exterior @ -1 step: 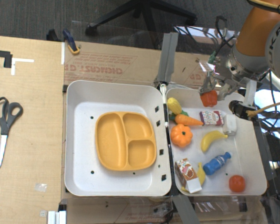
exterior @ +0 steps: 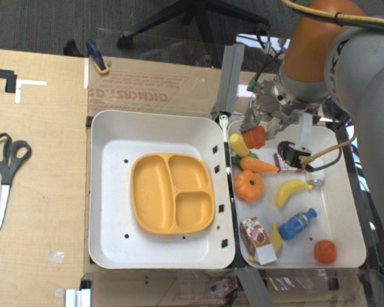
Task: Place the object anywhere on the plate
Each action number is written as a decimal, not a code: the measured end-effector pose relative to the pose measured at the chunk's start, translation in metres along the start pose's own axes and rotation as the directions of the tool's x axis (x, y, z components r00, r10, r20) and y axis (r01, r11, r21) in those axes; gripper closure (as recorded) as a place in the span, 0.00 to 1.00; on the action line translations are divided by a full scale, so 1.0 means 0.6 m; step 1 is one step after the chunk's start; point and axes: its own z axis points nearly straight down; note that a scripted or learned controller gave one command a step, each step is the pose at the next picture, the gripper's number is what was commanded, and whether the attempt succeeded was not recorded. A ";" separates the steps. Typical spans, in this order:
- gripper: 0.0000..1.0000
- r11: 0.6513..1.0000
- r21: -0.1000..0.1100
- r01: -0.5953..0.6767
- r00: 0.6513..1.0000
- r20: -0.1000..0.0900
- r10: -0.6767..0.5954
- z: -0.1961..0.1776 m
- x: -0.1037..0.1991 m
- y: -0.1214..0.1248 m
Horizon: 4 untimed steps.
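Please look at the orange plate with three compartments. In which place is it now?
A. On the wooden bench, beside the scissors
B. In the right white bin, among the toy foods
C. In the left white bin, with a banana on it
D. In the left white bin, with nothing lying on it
D: the orange plate lies in the left white bin with all three compartments bare, while the banana lies in the right white bin.

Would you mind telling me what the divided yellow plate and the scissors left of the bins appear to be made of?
The yellow plate looks like moulded plastic with a smooth, slightly glossy finish: uniform colour, rounded compartment walls. The scissors seem to have bright metal blades, which are pale and reflective, and dark grey handles, probably plastic, though the material is hard to confirm from this distance.
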 end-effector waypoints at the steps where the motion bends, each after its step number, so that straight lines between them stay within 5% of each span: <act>1: 1.00 0.998 0.001 -0.064 0.998 0.001 0.064 0.059 0.126 -0.059; 2: 1.00 1.000 -0.004 -0.014 1.000 -0.001 0.014 0.203 0.190 -0.154; 3: 1.00 0.995 -0.001 0.100 0.995 0.001 -0.100 0.093 0.270 -0.284; 4: 1.00 0.976 -0.001 0.216 0.976 0.001 -0.216 -0.044 0.243 -0.336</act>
